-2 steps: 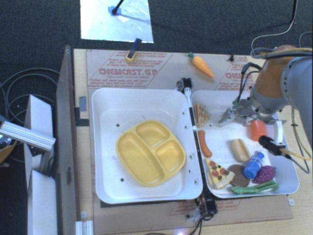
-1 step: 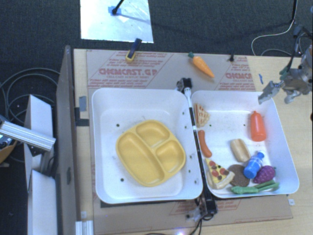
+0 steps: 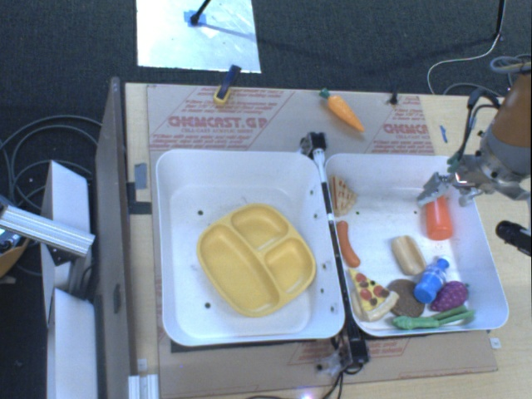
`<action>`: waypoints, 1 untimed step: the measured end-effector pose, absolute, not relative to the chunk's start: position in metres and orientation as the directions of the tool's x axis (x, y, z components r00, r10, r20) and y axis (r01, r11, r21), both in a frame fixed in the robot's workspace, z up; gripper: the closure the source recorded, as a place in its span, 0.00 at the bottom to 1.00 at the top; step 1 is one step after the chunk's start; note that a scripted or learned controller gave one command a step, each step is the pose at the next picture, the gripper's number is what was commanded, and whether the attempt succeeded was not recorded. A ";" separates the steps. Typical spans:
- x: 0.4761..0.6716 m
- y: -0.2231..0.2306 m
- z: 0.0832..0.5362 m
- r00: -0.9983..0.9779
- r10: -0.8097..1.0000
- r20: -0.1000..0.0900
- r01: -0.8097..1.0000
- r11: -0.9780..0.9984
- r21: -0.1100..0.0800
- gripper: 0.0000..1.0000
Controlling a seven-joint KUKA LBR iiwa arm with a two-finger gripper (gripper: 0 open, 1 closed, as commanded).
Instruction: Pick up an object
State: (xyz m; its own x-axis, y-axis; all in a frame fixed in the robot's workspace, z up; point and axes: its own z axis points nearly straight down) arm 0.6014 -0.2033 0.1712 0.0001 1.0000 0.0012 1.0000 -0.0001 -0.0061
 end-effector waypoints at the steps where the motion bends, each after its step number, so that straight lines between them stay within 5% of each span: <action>1: 0.595 -0.205 0.080 0.000 1.000 0.001 1.000 0.000 -0.001 0.00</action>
